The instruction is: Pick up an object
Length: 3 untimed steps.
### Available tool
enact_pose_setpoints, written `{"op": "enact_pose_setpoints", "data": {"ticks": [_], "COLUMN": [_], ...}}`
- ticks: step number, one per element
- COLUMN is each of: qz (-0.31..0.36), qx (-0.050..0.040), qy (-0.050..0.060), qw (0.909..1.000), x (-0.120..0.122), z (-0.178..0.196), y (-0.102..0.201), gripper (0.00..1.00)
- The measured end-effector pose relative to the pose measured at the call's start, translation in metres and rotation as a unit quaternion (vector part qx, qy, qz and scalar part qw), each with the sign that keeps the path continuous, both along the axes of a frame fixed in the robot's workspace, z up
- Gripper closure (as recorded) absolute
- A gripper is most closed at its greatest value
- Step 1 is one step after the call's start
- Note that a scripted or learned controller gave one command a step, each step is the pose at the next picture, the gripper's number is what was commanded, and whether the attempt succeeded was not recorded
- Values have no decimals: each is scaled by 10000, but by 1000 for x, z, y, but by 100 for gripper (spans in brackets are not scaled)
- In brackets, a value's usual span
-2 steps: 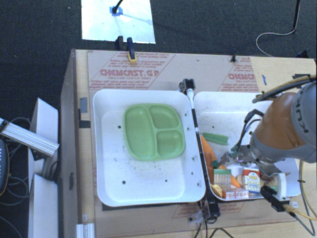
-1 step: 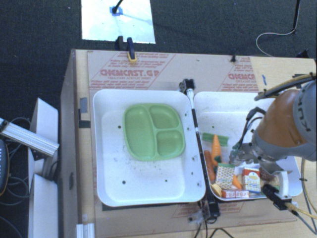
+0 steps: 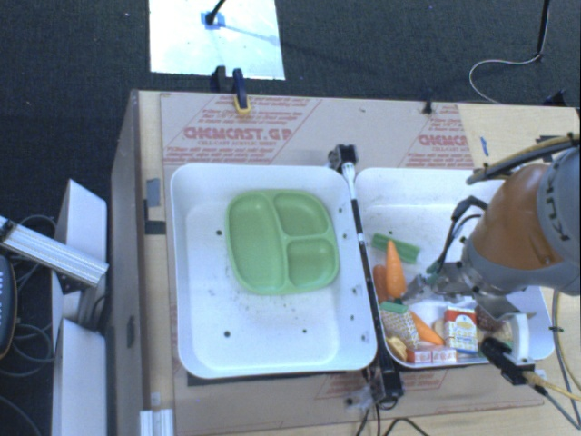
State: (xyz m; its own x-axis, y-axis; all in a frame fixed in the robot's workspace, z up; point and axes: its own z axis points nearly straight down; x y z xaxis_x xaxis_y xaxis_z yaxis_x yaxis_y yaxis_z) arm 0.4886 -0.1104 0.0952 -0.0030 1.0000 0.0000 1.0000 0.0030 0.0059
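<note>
The right bin holds a heap of toy food along its left and front sides. A large orange carrot lies beside a green stick. Nearer the front are a small carrot, a green checked piece and a red and white box. My gripper hangs low over this heap, just right of the large carrot and above the small one. The grey wrist and orange band cover much of it.
The left bin carries a green divided plate. A black divider rail runs between the bins. Cables trail off the arm at the bench's front right corner. A white sheet lies on the floor beyond the bench.
</note>
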Motion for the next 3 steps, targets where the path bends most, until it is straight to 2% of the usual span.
{"op": "enact_pose_setpoints", "data": {"ticks": [1,2,3], "qz": [4,21,11], "qx": [1,-3,-2], "qy": [19,10,8], "qw": [10000,10000,10000], "x": [72,72,113], "z": [-11,0,93], "y": [18,17,40], "gripper": [0,100,100]}}
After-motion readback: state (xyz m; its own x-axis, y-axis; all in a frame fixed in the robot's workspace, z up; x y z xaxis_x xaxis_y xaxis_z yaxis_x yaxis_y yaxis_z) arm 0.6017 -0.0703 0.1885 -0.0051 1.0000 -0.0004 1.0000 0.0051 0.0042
